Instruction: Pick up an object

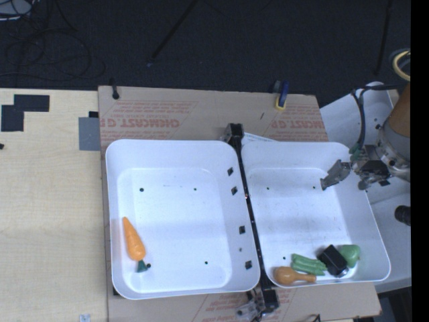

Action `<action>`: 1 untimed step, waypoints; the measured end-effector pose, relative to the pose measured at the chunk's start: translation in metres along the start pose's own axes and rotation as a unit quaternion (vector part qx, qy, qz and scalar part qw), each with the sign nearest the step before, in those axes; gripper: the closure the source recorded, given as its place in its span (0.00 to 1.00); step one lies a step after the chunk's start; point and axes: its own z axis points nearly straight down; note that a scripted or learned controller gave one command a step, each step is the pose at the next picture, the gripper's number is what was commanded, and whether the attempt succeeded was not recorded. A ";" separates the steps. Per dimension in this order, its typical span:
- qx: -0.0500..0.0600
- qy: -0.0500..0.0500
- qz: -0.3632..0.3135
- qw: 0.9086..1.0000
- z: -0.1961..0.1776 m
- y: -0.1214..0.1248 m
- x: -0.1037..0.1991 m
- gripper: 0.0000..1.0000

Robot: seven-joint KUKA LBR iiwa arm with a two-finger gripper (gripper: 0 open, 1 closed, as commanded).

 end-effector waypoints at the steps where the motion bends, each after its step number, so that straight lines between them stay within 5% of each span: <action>1: -0.007 0.001 -0.006 1.000 -0.121 0.028 0.107 0.00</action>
